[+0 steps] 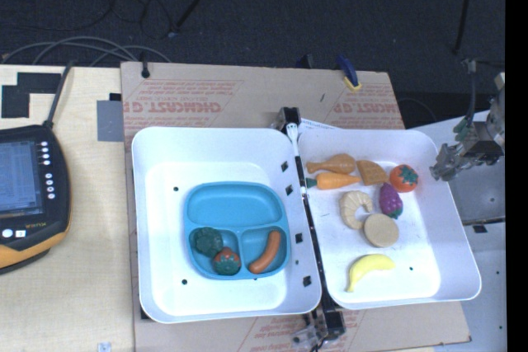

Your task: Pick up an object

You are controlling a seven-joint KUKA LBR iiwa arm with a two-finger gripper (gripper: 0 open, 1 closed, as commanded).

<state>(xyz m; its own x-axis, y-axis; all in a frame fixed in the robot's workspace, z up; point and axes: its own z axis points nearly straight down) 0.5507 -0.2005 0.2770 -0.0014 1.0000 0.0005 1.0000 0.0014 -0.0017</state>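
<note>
Camera view: gripper poised just beyond right bin's right rim, off the table's right edge; opening impossible to tell, nothing seen held. Toy foods clustered mid-bin: tomato nearest, eggplant, croissant, banana toward the front edge. Likely hazard: tight crowding, risking a nudged neighbour or a glancing, empty close.

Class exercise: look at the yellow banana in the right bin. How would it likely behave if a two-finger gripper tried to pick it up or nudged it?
The banana looks like smooth moulded plastic, so it is probably stiff, light and somewhat slippery. Its curved shape suggests it may pivot or spin if pushed off-centre. It lies apart from the other toys in the right bin, so a nudge likely disturbs nothing else.
</note>
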